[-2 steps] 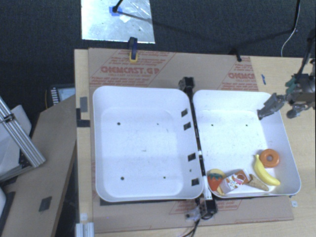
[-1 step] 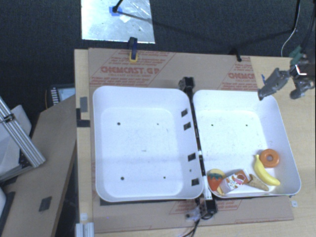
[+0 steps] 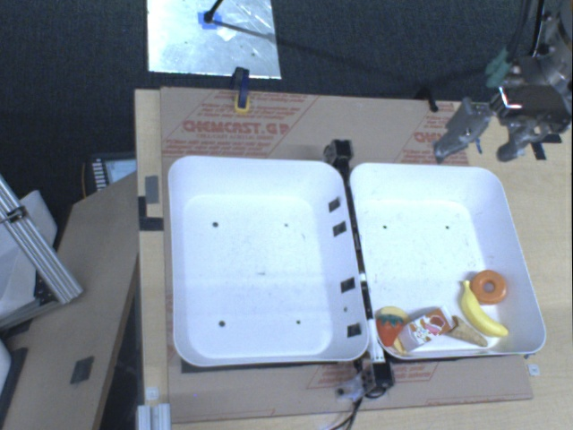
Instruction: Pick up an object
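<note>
Open pincer (image 3: 482, 141) above right bin (image 3: 501, 195); arm cropped.

Even, bright overhead light; glare on white bins (image 3: 260, 173); slight softness.

Arm (image 3: 548, 25) cut off at right edge

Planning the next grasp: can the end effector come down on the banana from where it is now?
Probably yes. The end effector hangs above the right bin's far rim, with bare bin floor between it and the banana. The orange ring and wedge crowd it, so a clean grasp is less certain.
</note>
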